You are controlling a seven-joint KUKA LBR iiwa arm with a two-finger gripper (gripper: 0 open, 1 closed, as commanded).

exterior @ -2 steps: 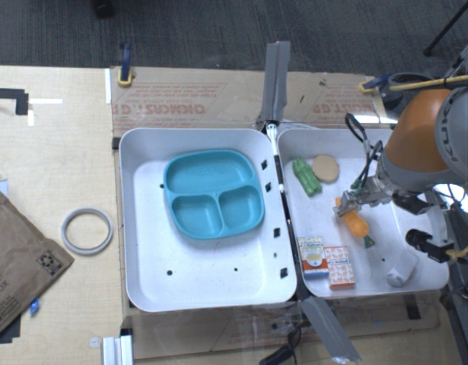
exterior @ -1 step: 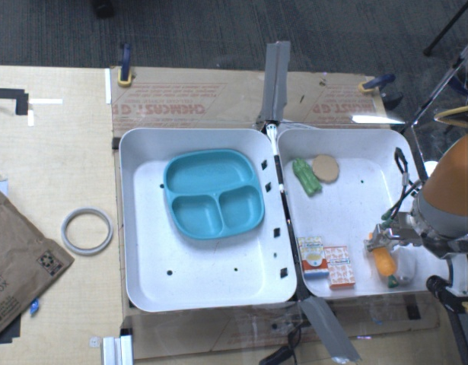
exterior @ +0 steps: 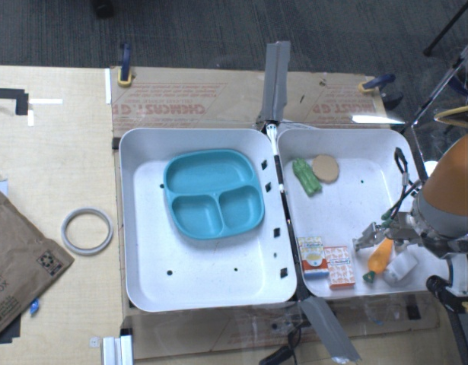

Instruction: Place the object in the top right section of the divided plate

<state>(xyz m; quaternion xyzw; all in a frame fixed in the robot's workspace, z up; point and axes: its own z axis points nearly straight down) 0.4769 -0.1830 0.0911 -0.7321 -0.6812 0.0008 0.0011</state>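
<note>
A teal divided plate (exterior: 213, 193) lies in the left bin (exterior: 142, 226), with one wide section at its far side and two smaller ones at its near side. My gripper (exterior: 380, 238) is low over the near right part of the right bin (exterior: 355, 169). An orange, carrot-like object (exterior: 380, 258) lies right beneath and in front of it, touching or nearly touching it. A white object (exterior: 401, 268) sits just to the right of the orange one.
In the right bin, a green vegetable piece (exterior: 306, 177) and a tan round biscuit (exterior: 326, 168) lie at the far side. Two small printed boxes (exterior: 326, 262) sit at the near left. A tape ring (exterior: 87, 230) rests on the bench to the left.
</note>
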